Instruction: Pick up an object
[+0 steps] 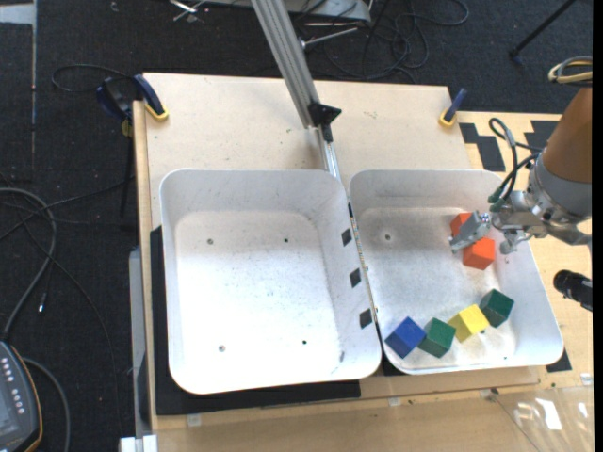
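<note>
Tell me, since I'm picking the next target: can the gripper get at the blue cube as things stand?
Probably yes. The blue cube lies uncovered at the end of the row, a green cube touching one side only. The gripper sits over the orange blocks in the same bin.

Both white bins [254,281] look like thin moulded plastic, smooth with a soft sheen, the floors speckled with dark scuffs. The tabletop [236,121] is pale, matt board, like unfinished wood. The aluminium rail [283,45] reaching in from its far edge is bare brushed metal. The coloured blocks [452,330] near the right bin's front edge look matt and painted.
</note>
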{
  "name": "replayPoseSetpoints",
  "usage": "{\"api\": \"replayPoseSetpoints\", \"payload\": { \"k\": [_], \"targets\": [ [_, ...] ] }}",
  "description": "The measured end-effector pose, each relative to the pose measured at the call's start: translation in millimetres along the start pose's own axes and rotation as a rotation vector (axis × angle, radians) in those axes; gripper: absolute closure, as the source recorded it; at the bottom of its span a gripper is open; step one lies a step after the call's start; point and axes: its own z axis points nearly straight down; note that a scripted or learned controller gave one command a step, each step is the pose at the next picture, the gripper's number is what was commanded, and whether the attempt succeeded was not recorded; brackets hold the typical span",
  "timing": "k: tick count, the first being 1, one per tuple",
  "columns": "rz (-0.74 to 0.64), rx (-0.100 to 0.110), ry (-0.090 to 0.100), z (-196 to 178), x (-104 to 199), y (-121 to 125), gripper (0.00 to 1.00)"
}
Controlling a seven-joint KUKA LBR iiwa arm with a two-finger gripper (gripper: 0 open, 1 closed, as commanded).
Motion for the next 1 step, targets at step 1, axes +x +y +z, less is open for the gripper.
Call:
{"api": "replayPoseSetpoints", "payload": {
  "k": [1],
  "targets": [
    [-0.005,-0.021,-0.008,91.9,-31.5,-42.5,0.00]
  ]
}}
